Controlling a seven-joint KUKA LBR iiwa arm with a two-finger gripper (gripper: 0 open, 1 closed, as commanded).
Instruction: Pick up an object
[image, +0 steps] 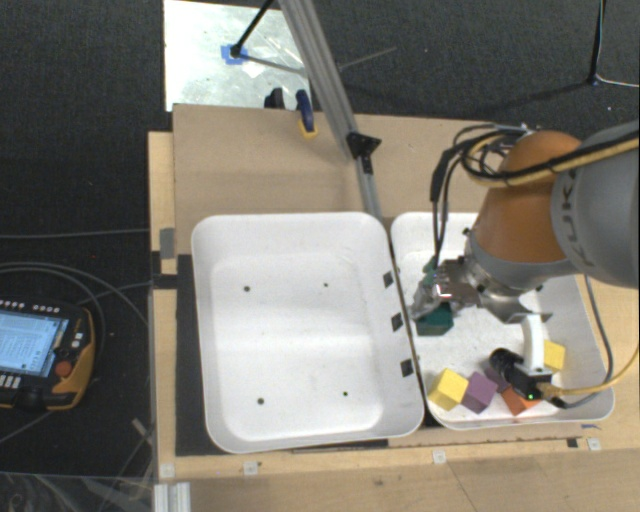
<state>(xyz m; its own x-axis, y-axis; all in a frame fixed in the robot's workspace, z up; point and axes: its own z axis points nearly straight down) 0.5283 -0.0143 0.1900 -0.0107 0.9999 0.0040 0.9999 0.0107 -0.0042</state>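
Nearest, a yellow cube, a purple block and an orange block cluster at the right bin's front edge. Farther in, the gripper hangs over a dark green block beside the bin's left wall; whether it grips it, I cannot tell. A good grasp likely needs centring before lifting.

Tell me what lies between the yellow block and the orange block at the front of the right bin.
In the camera view, a purple block lies between the yellow block and the orange block.
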